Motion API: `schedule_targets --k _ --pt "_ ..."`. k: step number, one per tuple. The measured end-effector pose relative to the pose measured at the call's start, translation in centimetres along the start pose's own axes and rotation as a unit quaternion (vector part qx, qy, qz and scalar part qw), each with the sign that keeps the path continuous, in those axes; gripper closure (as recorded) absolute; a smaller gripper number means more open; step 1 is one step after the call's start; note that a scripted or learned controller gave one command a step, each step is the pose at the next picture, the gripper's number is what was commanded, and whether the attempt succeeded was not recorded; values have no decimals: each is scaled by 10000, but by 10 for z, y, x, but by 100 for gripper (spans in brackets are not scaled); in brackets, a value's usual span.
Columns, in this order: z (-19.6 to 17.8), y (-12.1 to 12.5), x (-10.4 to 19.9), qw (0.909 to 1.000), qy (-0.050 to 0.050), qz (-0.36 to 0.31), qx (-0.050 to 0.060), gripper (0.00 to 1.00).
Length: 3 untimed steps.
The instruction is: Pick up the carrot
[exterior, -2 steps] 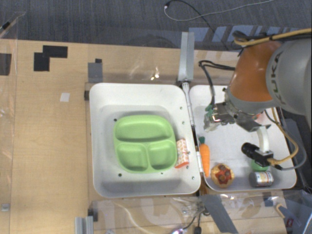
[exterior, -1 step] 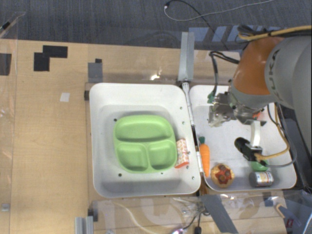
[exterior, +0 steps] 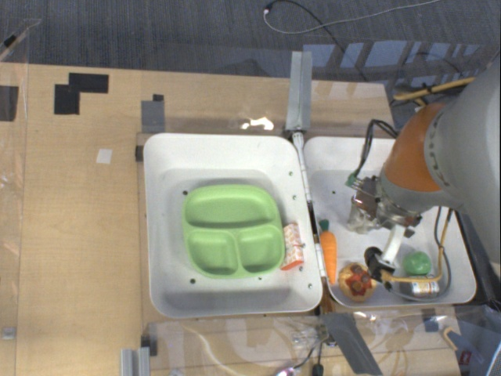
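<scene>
The carrot (exterior: 329,255), orange with a small green top, lies lengthwise against the left wall of the right bin (exterior: 333,159). My gripper (exterior: 361,215) hangs over the middle of that bin, up and to the right of the carrot and apart from it. Nothing shows between the gripper and the carrot. The grey arm with its orange band comes in from the right above it.
A red and yellow fruit-like piece (exterior: 357,280) sits just right of the carrot's lower end. A green ball (exterior: 418,262) and a metal can (exterior: 420,289) lie at the bin's lower right. The left bin (exterior: 156,210) holds a green divided plate (exterior: 232,229) and a small red-white packet (exterior: 292,246).
</scene>
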State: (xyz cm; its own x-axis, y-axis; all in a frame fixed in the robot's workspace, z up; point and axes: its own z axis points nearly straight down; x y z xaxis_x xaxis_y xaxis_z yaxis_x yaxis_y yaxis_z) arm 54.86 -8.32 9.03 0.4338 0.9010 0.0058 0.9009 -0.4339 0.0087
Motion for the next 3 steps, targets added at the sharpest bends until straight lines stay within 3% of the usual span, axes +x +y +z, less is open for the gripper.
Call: schedule_targets --k 1,2,3 --pt "-2 -49 -27 9997 9 249 -53 100" --pt "-94 -37 36 9915 -30 1302 36 100" --pt "-241 19 39 9695 -36 2450 26 100"
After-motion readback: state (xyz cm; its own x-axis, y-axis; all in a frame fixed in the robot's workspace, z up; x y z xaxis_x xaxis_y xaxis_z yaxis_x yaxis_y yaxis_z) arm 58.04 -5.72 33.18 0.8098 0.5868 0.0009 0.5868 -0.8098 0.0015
